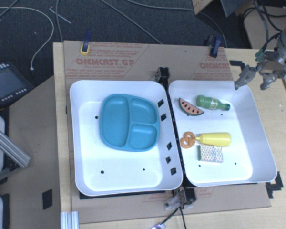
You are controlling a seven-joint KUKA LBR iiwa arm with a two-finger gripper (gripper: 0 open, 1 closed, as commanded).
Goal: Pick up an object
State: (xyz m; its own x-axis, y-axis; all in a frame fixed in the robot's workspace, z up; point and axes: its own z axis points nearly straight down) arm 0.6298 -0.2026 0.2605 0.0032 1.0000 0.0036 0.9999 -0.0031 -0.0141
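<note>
Pincer [252, 82] at upper right of frame — above the right bin's [257, 128] far corner.

You see its fingers spread apart, holding nothing. In the right bin lie a green bottle [212, 103], watermelon slice [190, 107], yellow bottle [212, 139], pretzel [188, 140] and patterned packet [210, 153] — the left bin [86, 128] carries a blue divided plate [129, 122].

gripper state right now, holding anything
gripper: open, holding nothing, above the right bin's far right corner.
</note>
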